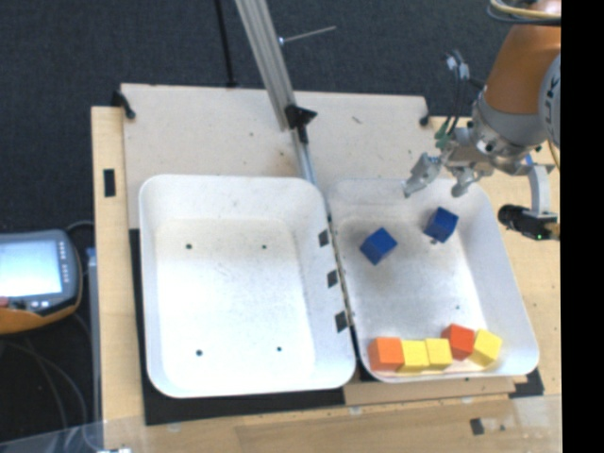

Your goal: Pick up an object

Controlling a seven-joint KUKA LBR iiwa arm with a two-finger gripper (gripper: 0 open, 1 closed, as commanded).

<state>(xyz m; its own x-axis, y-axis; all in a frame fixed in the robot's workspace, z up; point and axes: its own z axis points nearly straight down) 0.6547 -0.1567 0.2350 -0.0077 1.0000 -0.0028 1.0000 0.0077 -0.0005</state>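
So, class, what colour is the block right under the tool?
Blue block, in the right bin, seen from the camera view.

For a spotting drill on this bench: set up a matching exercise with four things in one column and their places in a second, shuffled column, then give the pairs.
Things:
1. hand
2. row of orange and yellow blocks
3. left bin
4. grey screen device

Places:
A. beside the bench, at the view's left edge
B. along the near wall of the right bin
C. over the far edge of the right bin, near a blue cube
D. next to the right bin, on the side away from the arm

Pairs: 1-C, 2-B, 3-D, 4-A
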